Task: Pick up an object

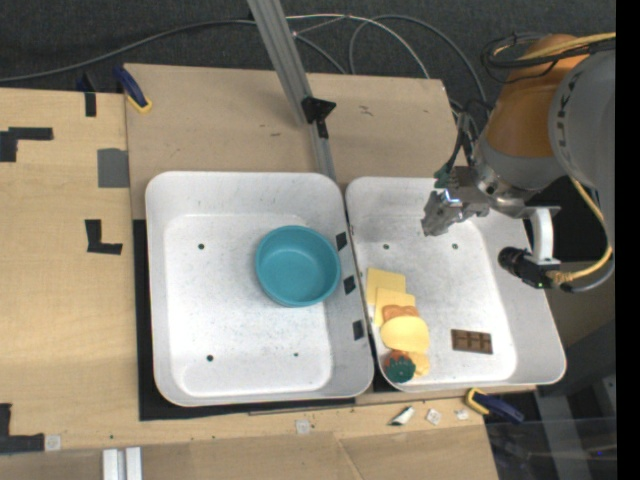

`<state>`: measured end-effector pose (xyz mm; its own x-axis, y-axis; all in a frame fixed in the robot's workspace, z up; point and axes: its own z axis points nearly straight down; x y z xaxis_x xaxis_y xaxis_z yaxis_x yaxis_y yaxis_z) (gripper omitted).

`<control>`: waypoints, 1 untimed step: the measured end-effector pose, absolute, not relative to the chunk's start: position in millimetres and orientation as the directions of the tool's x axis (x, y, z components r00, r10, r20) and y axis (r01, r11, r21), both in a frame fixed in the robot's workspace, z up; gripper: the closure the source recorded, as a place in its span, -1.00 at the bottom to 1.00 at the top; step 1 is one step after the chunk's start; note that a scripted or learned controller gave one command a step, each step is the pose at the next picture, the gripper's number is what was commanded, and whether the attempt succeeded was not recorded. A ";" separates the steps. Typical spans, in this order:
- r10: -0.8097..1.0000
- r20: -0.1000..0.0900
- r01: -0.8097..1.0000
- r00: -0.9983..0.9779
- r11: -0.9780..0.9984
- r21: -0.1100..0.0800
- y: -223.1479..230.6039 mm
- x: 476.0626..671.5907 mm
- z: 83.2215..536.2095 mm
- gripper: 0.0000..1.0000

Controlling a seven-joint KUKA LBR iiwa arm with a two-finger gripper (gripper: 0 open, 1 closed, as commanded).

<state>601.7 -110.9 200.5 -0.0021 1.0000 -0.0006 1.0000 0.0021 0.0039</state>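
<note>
**Gripper over right bin, nothing seen between the fingers**

At the far left, bare wooden bench [60,268] is recorded, marked with several pieces of black tape. The left bin [180,268] is seated on a dark mat, and a teal bowl [296,265] is found standing upright in it, towards its right-hand side and close to the wall shared with the neighbouring bin. A grey metal pole [290,78] is seen slanting down from the top of the view to the point where the two bins meet.

In the right bin [500,298], a cluster of objects is noted against the left wall, in the nearer half: a pale yellow block [386,289], an orange and yellow toy [404,332] lying just below it and touching it, and a small dark green object [401,370] at the near end of the cluster. A small brown chocolate-like bar [471,342] is observed lying flat on the bin floor, apart from the cluster and to its right.

The gripper [438,218] is positioned over the far part of the right bin, well apart from the cluster and the bar. No object is seen between its fingers; whether they are open or closed cannot be determined from this view. The grey arm with its orange band [525,118] is recorded entering from the right, with cables trailing behind it.
</note>
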 end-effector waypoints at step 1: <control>1.000 -0.001 1.000 -0.002 0.002 0.005 -110.7 602.9 253.7 1.00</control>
<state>602.9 -110.7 253.7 -0.0020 1.0000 -0.0010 1.0000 0.0021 0.0050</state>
